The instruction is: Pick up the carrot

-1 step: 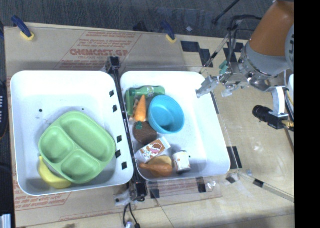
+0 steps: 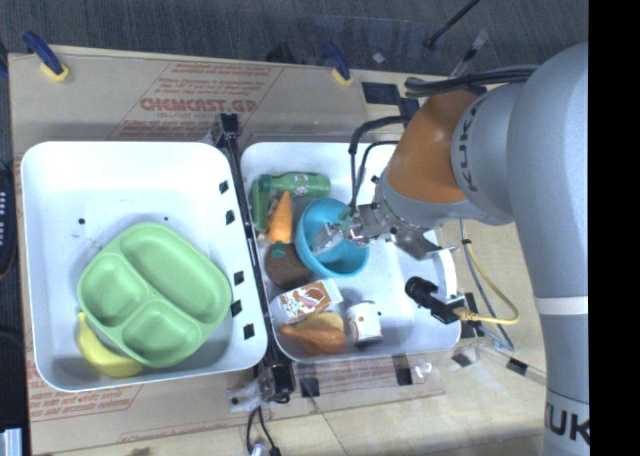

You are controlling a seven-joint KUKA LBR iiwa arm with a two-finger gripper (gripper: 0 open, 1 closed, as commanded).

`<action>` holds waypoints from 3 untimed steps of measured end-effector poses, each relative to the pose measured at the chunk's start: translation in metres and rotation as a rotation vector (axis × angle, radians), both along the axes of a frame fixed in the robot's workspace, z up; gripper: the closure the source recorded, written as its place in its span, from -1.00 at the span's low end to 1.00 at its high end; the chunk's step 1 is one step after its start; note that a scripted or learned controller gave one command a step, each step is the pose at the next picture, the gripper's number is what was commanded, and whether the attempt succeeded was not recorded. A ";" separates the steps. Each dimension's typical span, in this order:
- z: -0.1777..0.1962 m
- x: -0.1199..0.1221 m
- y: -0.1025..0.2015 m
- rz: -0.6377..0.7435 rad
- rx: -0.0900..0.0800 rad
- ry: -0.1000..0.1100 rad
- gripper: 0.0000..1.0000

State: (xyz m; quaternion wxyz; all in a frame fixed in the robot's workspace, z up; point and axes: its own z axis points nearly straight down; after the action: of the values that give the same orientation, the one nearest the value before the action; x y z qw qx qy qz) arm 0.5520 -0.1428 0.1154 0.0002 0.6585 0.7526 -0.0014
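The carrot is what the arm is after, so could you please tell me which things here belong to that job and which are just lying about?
Belongs to the job:
carrot, in the right bin
end effector, over the blue bowl

Just lying about:
green bottle
carton
bread roll
small white cup
green divided plate and yellow object, in the left bin

Left bin [image 2: 40, 244]: green divided plate [image 2: 155, 292] resting over yellow item [image 2: 100, 356]. Right bin [image 2: 440, 329]: green bottle [image 2: 292, 186] at far side, blue bowl [image 2: 345, 256] mid-bin, brown object [image 2: 288, 268], carton [image 2: 308, 300], bread roll [image 2: 318, 334], small white cup [image 2: 364, 322].
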 end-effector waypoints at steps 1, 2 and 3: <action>-0.011 0.064 0.035 -0.256 -0.016 0.007 -1.00; -0.011 0.068 0.039 -0.453 -0.007 0.014 -1.00; -0.011 0.075 0.041 -0.502 -0.015 0.030 -1.00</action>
State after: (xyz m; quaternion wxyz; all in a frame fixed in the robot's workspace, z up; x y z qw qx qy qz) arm 0.6269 -0.1018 0.1043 -0.0066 0.8247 0.5652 -0.0170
